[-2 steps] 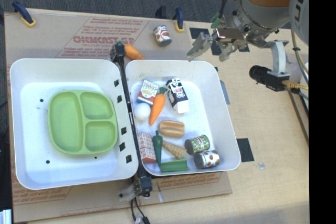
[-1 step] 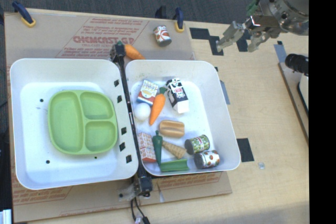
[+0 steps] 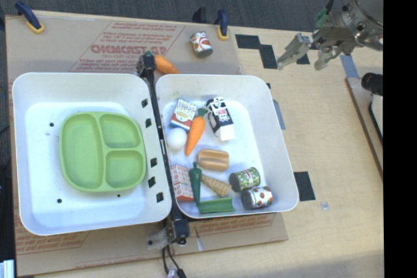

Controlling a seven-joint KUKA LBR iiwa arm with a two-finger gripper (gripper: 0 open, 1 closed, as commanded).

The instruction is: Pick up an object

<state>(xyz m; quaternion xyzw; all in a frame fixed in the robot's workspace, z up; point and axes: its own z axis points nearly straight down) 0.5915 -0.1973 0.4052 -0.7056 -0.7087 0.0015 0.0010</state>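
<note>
My gripper hangs at the upper right, above the bench and outside the bins, open with nothing between its fingers. The right bin holds several toy foods: an orange carrot, a black-and-white milk carton, a white egg, a small printed box, a hot dog bun, an ice cream cone, a green can, a red can, a red carton and a green bottle-shaped item. All lie well below and left of the gripper.
The left bin holds a green divided plate. A small can and a second carrot lie on the cardboard behind the bins. Blue clamps grip the board's far edge. Open bench stretches right of the bins.
</note>
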